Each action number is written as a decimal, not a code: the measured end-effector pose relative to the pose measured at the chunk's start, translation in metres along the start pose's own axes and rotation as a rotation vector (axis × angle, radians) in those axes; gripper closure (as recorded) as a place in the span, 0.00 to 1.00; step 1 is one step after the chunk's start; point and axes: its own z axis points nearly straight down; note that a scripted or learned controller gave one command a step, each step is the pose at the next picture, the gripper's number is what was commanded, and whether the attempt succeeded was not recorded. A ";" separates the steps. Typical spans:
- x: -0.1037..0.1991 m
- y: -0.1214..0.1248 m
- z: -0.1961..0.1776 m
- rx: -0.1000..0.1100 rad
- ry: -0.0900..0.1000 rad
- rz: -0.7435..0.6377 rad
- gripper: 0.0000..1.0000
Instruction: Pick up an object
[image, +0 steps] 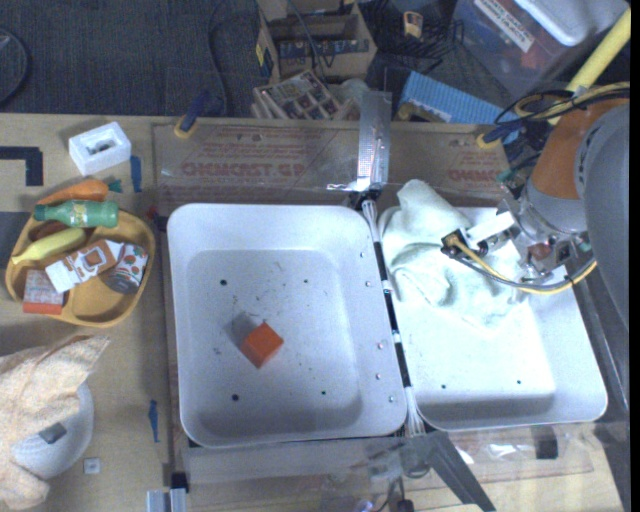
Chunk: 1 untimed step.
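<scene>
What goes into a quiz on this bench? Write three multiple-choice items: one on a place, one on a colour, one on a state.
1. Where does the block lie?
A. left bin
B. right bin
C. on the bench

2. What colour is the block?
A. blue
B. orange
C. green

3. How does the white cloth lie?
A. folded flat
B. crumpled
C. rolled tight

Key:
1 A, it sits on the floor of the left bin.
2 B, its faces show orange.
3 B, it is bunched in the far part of the right bin, beside the arm.
</scene>
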 end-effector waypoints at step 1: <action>-0.027 0.046 -0.061 -0.003 0.003 0.025 0.00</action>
